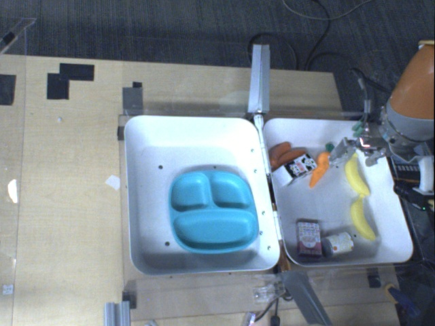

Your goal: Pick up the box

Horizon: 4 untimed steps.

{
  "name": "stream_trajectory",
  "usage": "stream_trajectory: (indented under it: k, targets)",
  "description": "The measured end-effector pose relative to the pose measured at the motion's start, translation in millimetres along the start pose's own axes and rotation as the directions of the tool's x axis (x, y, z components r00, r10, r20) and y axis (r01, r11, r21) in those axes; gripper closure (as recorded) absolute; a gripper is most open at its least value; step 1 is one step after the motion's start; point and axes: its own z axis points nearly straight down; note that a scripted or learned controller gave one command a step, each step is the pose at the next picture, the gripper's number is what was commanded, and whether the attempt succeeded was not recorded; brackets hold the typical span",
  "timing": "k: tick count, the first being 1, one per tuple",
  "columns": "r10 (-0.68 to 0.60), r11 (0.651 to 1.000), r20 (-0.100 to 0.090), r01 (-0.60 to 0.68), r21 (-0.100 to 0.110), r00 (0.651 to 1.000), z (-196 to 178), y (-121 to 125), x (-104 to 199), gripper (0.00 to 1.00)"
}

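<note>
No text, brand name or number can be read anywhere. Printed panels are carried by the dark box and by the small black-and-white carton in the right bin, but their lettering is too small and blurred to be made out.

1. A small dark maroon box with a pale label on its top face lies flat in the right bin.
2. It rests near the bin's front wall, toward the front-left corner, free of the gripper.
</note>
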Motion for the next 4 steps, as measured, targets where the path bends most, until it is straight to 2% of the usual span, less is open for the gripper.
stream_trajectory:
  k: [1, 2, 3, 4]
  targets:
    - [0.083, 0.997, 0.002, -0.083, 0.000, 0.997, 76.0, 83.2, -35.1, 0.00]
    - [0.038, 0.999, 0.002, -0.038, -0.003, 0.999, 96.8, 84.5, -14.9, 0.00]
    - [0.108, 0.994, 0.000, -0.108, -0.002, 0.994, 103.8, 84.2, 20.9, 0.00]
    - [0.102, 0.995, 0.001, -0.102, -0.010, 0.995, 90.1, 87.3, 22.5, 1.00]
